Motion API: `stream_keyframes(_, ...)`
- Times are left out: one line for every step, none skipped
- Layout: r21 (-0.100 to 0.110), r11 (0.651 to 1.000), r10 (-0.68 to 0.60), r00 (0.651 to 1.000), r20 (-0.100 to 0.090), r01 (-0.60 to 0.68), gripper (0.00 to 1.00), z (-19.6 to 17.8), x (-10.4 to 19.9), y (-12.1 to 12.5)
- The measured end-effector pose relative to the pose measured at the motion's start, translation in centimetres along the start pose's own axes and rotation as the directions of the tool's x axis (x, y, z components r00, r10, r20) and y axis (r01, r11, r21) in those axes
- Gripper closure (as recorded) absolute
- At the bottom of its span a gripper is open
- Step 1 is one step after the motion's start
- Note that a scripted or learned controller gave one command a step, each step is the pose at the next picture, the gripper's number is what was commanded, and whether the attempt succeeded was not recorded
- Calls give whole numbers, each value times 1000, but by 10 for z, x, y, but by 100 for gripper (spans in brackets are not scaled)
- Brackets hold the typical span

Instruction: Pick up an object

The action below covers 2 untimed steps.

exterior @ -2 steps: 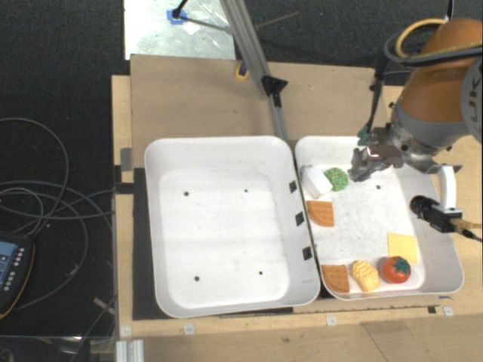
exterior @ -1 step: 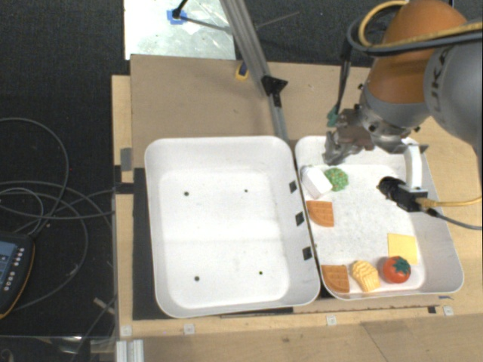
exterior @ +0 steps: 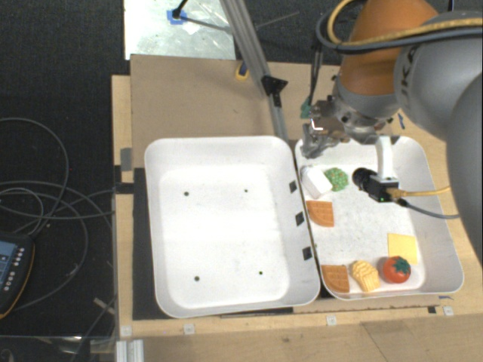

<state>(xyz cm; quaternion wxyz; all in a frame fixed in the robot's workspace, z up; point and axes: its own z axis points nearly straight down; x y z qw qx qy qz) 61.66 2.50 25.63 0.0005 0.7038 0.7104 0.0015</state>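
Note:
The right bin (exterior: 447, 256) holds several small items. A white block (exterior: 316, 180) and a green leafy piece (exterior: 336, 178) lie at its far left, just below my gripper (exterior: 312, 146). The gripper hangs over the bin's far left corner, a little apart from the white block. Nothing shows between its tips. An orange waffle piece (exterior: 321, 213) lies along the left wall. At the near end are a second orange piece (exterior: 336, 278), a yellow ridged piece (exterior: 365, 275), a red tomato (exterior: 396, 269) and a flat yellow square (exterior: 402, 245).
The left bin (exterior: 155, 225) stands beside the right one, their walls meeting near black clips (exterior: 299, 217). A slanted grey pole (exterior: 253, 44) crosses behind the bins. Brown board (exterior: 189, 96) lies past the far rims. Cables trail on the floor at left.

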Motion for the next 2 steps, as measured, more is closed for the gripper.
stream_keyframes(1, 1000, 0, 1000, 0, 0, 100, 18, 45, 20)
stream_keyframes(1, 1000, 2, 1000, 2, -2, 0, 18, 42, 20)
